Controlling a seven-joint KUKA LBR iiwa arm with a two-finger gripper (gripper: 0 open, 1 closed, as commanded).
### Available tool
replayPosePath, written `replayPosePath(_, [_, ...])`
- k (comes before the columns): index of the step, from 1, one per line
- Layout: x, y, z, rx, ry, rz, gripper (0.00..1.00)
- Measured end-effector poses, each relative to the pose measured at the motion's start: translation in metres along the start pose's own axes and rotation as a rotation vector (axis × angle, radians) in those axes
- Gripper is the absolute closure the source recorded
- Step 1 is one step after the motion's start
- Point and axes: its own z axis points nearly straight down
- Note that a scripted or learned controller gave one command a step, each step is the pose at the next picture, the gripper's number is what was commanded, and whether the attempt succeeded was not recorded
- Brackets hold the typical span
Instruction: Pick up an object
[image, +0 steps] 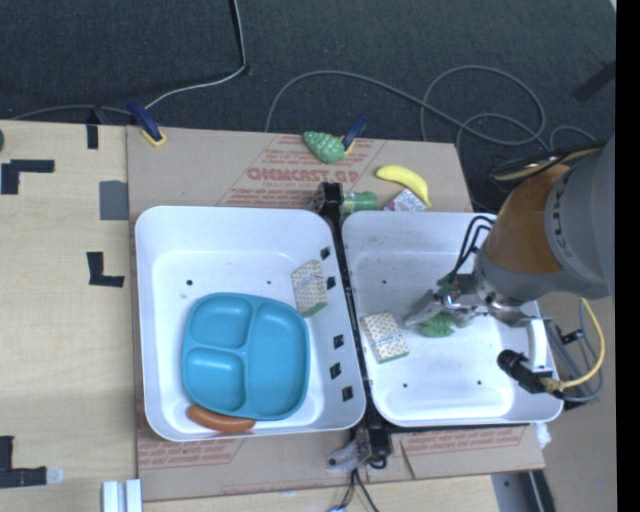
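Observation:
My gripper (436, 310) is low in the right bin (440, 400), near its middle. A small green object (437, 326) lies right at the gripper's tip, partly covered by it. A square patterned packet (385, 337) rests on the bin floor just left of the gripper, apart from it. The grey arm with its orange band (525, 235) reaches in from the right.
The left bin (160, 240) holds a blue divided plate (245, 355), an orange sausage-shaped toy (220, 420) at its front edge and another patterned packet (311, 287) by the divider. Behind the bins lie a yellow banana (403, 181) and a green toy (324, 145) on cardboard.

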Motion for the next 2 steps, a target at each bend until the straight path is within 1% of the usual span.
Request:
replayPosePath(1, [0.000, 0.000, -0.010, 0.000, -0.001, 0.000, 1.00])
replayPosePath(2, [0.045, 0.031, -0.069, 0.006, 0.003, -0.002, 1.00])
